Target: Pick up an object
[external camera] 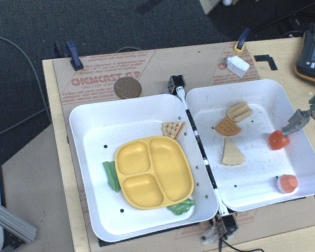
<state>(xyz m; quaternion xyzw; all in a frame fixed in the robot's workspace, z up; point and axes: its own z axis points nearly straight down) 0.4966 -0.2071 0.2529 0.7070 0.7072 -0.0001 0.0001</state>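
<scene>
Here, gripper point(288, 130) touches red ball point(278, 140).

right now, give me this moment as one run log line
gripper: at right bin's right edge, fingertip touching red ball | grasp: not confirmed | also in right bin: three tan pieces, red cup | left bin: yellow tray

A cardboard-covered bench point(140, 76) was noted. Two white bins, left bin point(93, 159) and right bin point(299, 162), were set side by side on it. A brown disc point(128, 88) and a small white block point(238, 66) were seen behind them.
</scene>
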